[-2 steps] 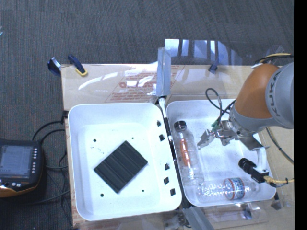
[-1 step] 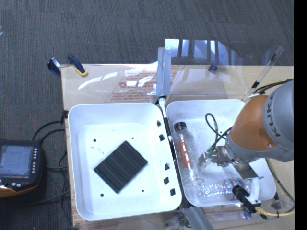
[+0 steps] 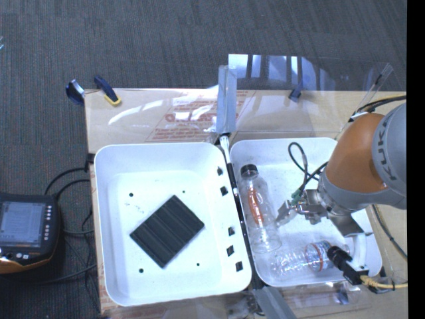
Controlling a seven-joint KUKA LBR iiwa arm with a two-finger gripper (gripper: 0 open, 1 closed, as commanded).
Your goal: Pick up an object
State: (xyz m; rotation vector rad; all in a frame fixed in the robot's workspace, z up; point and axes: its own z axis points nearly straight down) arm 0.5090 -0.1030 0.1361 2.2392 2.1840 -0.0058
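The counter (image 3: 133,121) carries two shallow white bins side by side. The left bin (image 3: 106,178) holds a dark ribbed rectangular pad (image 3: 167,230), lying flat and turned at an angle near the middle of the bin floor, apart from all four walls.

The right bin (image 3: 279,145) holds two clear plastic bottles. The first bottle (image 3: 259,211) lies along the bin's left wall, its dark cap toward the far edge and an orange label around its middle. The second bottle (image 3: 302,258) lies on its side along the near edge of the bin, with a blue and orange label toward its right end and a crumpled clear body toward the left. The two bottles come close to each other near the bin's near left corner; whether they touch is unclear.

The arm (image 3: 362,165) reaches in over the right side of the right bin, its orange band above the wrist. The jaws (image 3: 287,211) point leftward, just beside the first bottle's right flank, above the bin floor. Whether the jaws are released or clenched cannot be told, and nothing is visibly between them.

A handheld control pendant (image 3: 23,234) with a lit screen lies on the floor left of the counter. Two clamps (image 3: 93,90) sit at the counter's far left corner.
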